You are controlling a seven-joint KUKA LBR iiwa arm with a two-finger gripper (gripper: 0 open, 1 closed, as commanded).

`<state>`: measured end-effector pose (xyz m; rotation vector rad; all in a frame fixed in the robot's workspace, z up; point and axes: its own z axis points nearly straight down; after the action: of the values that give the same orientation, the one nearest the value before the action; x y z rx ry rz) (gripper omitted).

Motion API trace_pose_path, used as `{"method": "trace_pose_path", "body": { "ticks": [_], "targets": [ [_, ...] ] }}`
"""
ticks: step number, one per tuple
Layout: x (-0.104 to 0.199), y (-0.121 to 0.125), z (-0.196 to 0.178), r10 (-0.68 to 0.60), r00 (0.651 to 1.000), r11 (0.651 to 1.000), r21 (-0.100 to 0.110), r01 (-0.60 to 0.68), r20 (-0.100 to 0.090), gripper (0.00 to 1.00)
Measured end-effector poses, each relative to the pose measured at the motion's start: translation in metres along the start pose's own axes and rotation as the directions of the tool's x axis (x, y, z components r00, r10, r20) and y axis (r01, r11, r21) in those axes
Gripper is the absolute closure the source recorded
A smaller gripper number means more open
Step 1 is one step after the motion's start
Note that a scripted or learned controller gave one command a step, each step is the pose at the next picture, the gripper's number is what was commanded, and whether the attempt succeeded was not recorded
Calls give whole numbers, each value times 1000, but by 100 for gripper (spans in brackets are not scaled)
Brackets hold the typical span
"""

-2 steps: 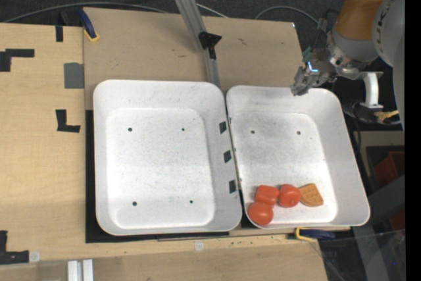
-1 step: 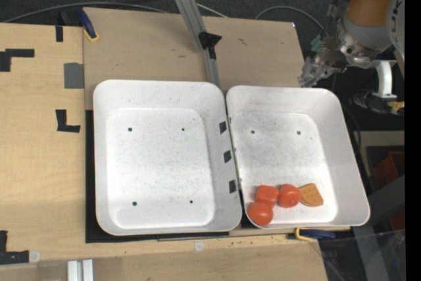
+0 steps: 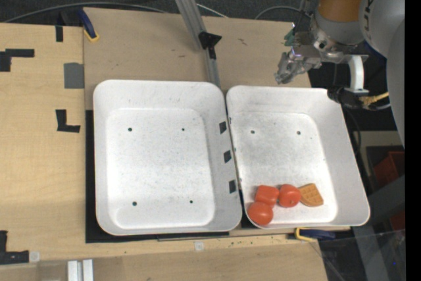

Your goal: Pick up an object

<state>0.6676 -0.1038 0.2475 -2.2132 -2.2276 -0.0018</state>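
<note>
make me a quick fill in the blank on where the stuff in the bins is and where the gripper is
1. The three red pieces and the tan piece lie in the ____ bin.
2. They sit near that bin's ____ edge.
3. The gripper hangs above the right bin's ____ edge.

Missing words: right; front (near); back (far)

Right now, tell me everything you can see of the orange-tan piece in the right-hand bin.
The orange-tan piece is small, flat-looking and roughly wedge-shaped, with a matte, cracker-like surface. It lies on the floor of the right bin, in its near right corner. Its left edge touches or nearly touches one of the red pieces beside it. The pincer hangs far off, above the bin's far rim.
</note>
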Motion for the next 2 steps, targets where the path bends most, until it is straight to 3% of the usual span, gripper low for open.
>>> {"method": "trace_pose_path", "body": {
  "ticks": [2],
  "targets": [
    [99,-5,1,1,1000,1000,2,-1,1,100]
  ]
}}
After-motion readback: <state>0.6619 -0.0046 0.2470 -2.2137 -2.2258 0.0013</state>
